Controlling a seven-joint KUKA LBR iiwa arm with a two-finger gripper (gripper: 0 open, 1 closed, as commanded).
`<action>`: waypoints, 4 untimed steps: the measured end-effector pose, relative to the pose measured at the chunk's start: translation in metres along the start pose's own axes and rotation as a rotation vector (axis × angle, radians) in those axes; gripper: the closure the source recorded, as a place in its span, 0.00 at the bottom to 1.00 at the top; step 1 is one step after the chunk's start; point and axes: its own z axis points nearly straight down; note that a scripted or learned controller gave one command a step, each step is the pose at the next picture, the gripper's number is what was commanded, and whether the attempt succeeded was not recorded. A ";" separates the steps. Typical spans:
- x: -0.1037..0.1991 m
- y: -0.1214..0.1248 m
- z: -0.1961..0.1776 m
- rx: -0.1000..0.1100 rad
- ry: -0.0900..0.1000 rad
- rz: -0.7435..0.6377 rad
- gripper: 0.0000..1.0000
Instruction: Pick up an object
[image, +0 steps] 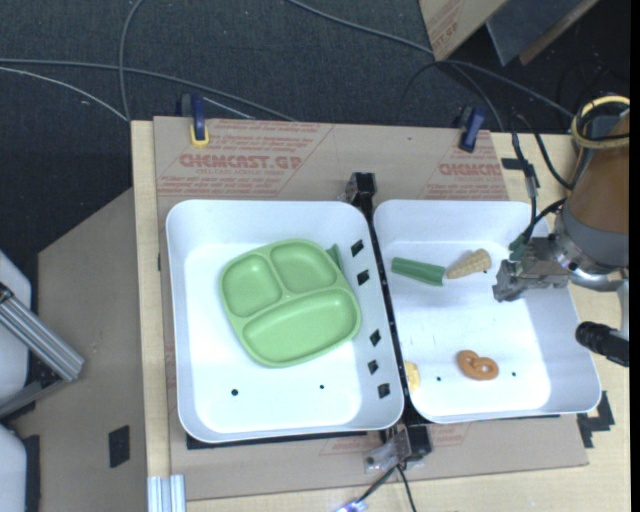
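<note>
Over the right white plastic bin (560, 385), the grey 2-finger gripper (503, 288) hangs with nothing visibly between its tips, near a small tan cone-shaped toy (470, 264) that looks light, stiff and best pinched across its wider end.

My tabletop (300, 150) carries red print behind the bins. At the left it looks like "CHEMCAST GP", with smaller lines beneath too blurred to read. The same mark repeats at the right, partly hidden.

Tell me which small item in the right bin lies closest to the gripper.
The tan cone-shaped piece, just left of the gripper; the green stick and orange pretzel lie farther off.
</note>
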 end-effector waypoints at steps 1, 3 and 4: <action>0.002 -0.001 -0.064 -0.002 0.000 -0.001 1.00; 0.061 0.012 -0.074 0.009 0.005 -0.006 1.00; 0.103 0.038 -0.063 0.005 0.003 -0.004 1.00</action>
